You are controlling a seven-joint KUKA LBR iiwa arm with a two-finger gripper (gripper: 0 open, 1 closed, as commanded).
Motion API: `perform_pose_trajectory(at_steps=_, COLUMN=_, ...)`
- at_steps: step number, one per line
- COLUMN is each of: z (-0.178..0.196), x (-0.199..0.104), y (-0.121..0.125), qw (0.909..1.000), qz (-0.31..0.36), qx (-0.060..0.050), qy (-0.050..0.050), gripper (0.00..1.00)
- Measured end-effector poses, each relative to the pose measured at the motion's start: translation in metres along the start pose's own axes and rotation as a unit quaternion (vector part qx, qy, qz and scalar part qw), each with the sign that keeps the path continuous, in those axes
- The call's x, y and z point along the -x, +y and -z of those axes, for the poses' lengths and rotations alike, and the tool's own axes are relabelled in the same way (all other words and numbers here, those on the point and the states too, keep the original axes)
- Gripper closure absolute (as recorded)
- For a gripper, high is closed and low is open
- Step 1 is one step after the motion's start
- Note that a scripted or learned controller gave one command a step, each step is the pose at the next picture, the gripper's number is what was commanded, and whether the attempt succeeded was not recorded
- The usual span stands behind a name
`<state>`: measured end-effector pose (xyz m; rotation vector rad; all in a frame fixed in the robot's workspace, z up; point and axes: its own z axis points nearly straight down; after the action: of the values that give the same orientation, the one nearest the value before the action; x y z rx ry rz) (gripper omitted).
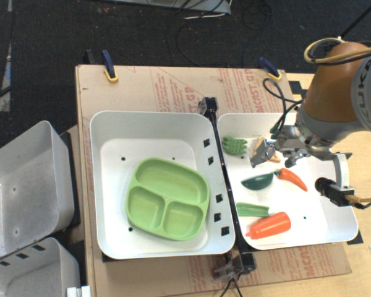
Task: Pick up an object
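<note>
From my remote station, I see the gripper [273, 153] hanging low over the far part of the right bin [334, 228], its dark fingers spread narrowly with nothing caught between them. Just beside the tips lies a small orange-and-tan piece [264, 148], partly hidden, so I cannot tell whether the fingers touch it. A green ridged toy vegetable [234, 145] sits near the bin's far-left corner. Toward me from the gripper lie a dark green pepper-shaped piece [258, 180] and an orange chili [292, 178], close together at their stems. Nearer still, a flat green pod [252, 210] lies just beside a fat orange carrot [270, 225], which rests near the front wall. The right half of this bin's floor is bare white, giving the widest room.

In the left bin [105, 166] lies 1 pale green plate [167, 198] with 3 compartments, set off from every wall.

Both bins rest on a brown cardboard sheet [148, 85] printed in red; the lettering is reversed and too faint for me to read in full. 2 clamps pin its far edge, a yellow-tipped one [109, 67] and a blue one [269, 67]. The arm [337, 88] carries its orange band above the wrist, with part of a grey logo at the frame's edge. 2 more white tubs [25, 184] stand off the bench at left.
</note>
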<state>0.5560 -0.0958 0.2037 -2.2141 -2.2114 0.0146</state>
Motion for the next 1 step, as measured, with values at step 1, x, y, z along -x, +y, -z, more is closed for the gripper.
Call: perform_pose_trajectory(at_steps=1, z=0.0078, x=-0.0001, y=0.0028, qw=1.0, qz=0.001, qx=0.007, qy=-0.001, gripper=0.0)
